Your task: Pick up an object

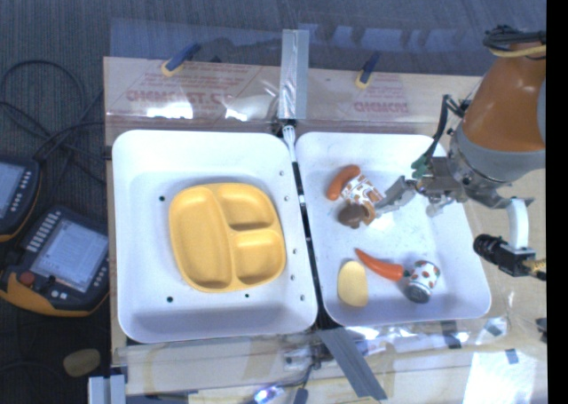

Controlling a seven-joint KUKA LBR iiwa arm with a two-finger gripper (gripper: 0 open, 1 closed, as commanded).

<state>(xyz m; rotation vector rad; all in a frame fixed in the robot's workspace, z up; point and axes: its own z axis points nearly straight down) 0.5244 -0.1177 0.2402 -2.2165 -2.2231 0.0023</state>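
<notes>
The pale wooden bench (124, 83) bears two shallow white plastic bins side by side, the left bin (124, 216) touching the right bin (466, 287).

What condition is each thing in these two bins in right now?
Yellow divided plastic tray: lying flat in the left bin.
Orange toy sausage: lying loose.
Orange toy carrot: lying flat.
Pale yellow toy lemon: resting alone.
Pincer: low beside the brown-and-white toy.

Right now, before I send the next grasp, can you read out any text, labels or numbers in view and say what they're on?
No text here can be read.
Red lettering on the cardboard sheet behind the bins: upside down and blurred, unreadable.
Screen of the handheld control pendant left of the bins: too small to read.
</notes>
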